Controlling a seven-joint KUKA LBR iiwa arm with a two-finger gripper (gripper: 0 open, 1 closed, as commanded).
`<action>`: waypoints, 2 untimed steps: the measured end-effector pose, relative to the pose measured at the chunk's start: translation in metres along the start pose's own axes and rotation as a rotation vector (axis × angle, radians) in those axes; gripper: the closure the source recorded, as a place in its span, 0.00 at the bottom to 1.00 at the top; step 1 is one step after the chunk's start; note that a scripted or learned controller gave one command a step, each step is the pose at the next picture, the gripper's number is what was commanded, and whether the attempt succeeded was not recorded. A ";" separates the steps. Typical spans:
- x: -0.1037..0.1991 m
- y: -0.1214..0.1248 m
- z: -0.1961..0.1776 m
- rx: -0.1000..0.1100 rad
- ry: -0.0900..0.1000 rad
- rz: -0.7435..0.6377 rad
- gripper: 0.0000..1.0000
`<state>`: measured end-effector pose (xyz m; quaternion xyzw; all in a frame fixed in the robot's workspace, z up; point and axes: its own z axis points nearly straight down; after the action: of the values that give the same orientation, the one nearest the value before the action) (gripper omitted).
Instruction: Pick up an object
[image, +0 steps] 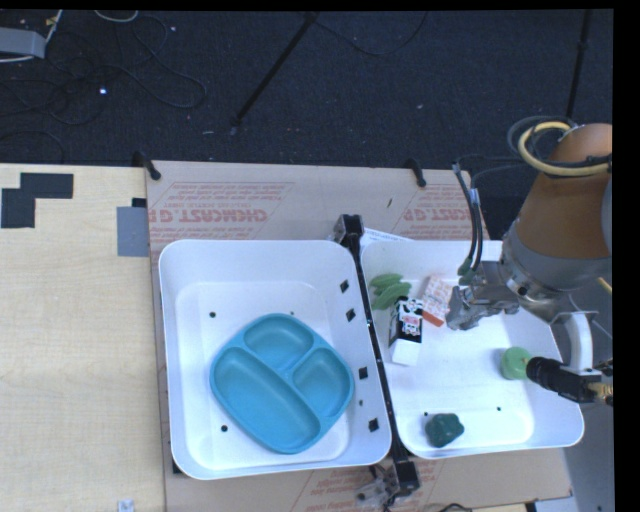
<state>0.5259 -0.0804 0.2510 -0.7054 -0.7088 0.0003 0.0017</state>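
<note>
My gripper hangs over the middle of the right bin, reaching in from the right. Just to its left lies a white and orange packet, close to the gripper's tip. Further left, a small white box with a black and white label stands near the bins' divider. A green leafy piece lies above that box. A light green ball sits below and to the right of the gripper. A dark green lump rests near the bin's front edge.
The left bin holds a blue divided plate. A black clip rail runs between the two bins. Cardboard lies under both bins, and a pale wooden benchtop stretches to the left.
</note>
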 end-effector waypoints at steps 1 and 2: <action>0.056 -0.002 -0.004 0.001 0.000 0.000 1.00; 0.111 -0.003 0.013 0.004 -0.001 0.001 1.00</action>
<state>0.5222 0.0310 0.2387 -0.7057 -0.7085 0.0018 0.0027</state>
